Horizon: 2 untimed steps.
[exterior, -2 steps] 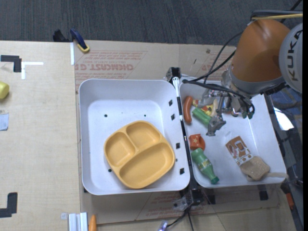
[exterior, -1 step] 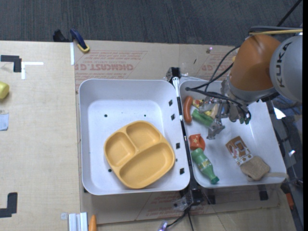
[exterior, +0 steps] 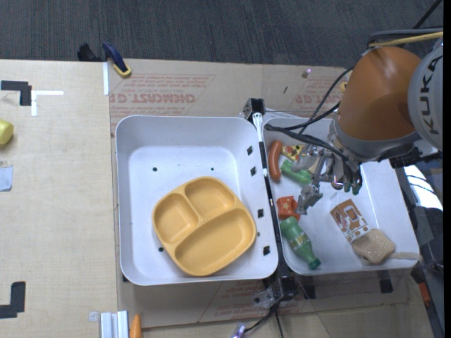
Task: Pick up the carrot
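The bench (exterior: 56,210) was pale wood, and it filled the left and middle of the view, with dark grey carpet (exterior: 211,13) running behind it along the top. A sheet of brown cardboard (exterior: 183,94) with red mirrored print lay on the bench beneath the two white bins. The left bin (exterior: 134,210) held a yellow divided plate (exterior: 204,225), set at a slant toward its lower half. The right bin (exterior: 394,210) sat just beside it, the two rims touching along the centre, with black clips on that seam.

The arm came in from the right, its orange band (exterior: 380,94) bulky above the right bin and trailing black cables. Below it the gripper (exterior: 310,192) hung low over the left part of that bin; whether it stood wide or narrow could not be told, and nothing was seen held in it.

The carrot (exterior: 274,160), orange-red and lying nearly upright in the view, rested against the right bin's left wall near the top corner, apart from the gripper. A green bottle (exterior: 299,241) lay slanted lower down, a small red-orange item (exterior: 286,206) just above it. A printed packet (exterior: 350,220) and a tan bread-like piece (exterior: 373,246) lay to the right.

A yellow object (exterior: 5,132) sat at the bench's left edge, and a blue and yellow clip (exterior: 116,58) at its far edge.
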Each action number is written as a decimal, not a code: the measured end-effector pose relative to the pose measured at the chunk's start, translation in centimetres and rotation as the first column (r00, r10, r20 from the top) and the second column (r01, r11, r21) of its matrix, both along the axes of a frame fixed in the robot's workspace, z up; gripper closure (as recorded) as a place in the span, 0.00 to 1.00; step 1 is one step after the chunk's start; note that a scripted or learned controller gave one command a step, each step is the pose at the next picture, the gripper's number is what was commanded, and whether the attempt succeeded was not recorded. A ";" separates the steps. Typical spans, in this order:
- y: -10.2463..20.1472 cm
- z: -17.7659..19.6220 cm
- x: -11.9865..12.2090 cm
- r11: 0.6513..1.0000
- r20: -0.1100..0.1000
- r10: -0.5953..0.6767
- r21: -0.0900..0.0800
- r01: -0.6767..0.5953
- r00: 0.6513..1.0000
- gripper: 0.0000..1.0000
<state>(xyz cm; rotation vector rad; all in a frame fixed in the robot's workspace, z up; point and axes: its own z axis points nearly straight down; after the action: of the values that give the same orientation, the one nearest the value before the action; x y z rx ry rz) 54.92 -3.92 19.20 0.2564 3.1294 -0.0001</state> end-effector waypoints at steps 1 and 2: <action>8.5 -0.1 -4.4 1.000 -0.002 -0.010 0.000 0.010 1.000 0.00; 7.1 -0.1 -5.8 0.998 -0.003 -0.065 0.000 0.065 0.998 0.00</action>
<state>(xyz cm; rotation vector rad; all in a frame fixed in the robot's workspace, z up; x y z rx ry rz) 49.11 3.18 19.11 0.3581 3.1223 -0.0009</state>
